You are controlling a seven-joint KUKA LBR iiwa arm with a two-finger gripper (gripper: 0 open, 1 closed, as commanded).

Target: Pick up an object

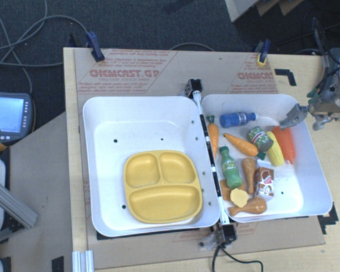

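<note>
Gripper is being held over the right bin's far edge, nothing gripped.
Whether it is spread cannot be told; toy food is being left inside that bin, unpicked.

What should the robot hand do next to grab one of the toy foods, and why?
Probably drop a little lower over the right bin. The gripper sits at that bin's upper right edge, above the toys, with nothing between its fingers. The red pepper and the yellow corn lie just below it, so they look like the nearest things to try.
</note>
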